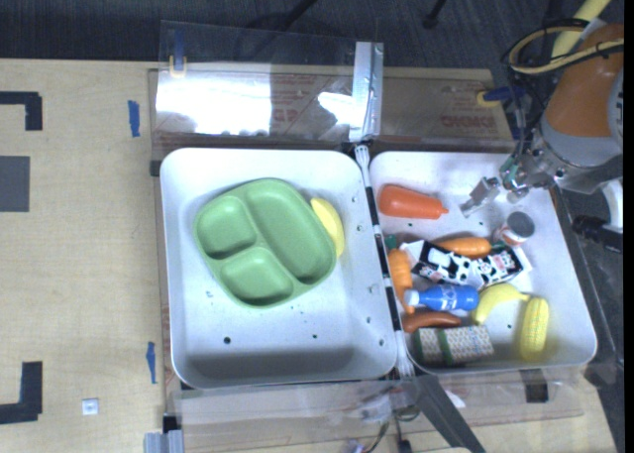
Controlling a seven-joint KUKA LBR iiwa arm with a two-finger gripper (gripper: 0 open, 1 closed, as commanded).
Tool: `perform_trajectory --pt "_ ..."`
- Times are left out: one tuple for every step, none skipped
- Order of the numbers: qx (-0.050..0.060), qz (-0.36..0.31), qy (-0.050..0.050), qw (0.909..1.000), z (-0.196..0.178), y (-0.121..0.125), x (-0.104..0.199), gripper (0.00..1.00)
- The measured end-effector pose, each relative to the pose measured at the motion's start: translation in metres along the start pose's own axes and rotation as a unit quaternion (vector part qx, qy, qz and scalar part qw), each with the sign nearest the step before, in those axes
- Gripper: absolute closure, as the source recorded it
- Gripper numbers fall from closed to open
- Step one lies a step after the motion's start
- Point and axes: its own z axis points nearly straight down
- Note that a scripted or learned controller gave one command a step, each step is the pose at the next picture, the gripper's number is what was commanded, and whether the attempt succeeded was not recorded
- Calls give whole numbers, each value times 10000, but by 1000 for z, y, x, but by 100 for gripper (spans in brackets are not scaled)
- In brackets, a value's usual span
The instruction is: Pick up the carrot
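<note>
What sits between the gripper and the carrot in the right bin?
Nothing visible. The gripper hovers over bare floor at the back of the right bin, and the carrot lies alone just left of it. The pile of toys sits nearer the front.

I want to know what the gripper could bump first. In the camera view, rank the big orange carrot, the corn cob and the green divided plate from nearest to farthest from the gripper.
From the gripper:
1. Orange carrot, just to its left in the right bin.
2. Corn cob, at that bin's near right corner.
3. Green divided plate, in the left bin.
</note>
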Motion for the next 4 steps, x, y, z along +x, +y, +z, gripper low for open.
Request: perform_trajectory --pt "-4 2 1 10000 -7 1 -1 100" --pt "-8 253 -6 9997 33 30 -9 100" --pt "-23 819 -15 9966 -92 38 18 100" --pt "1 1882 -1 9821 -66 24 8 100"
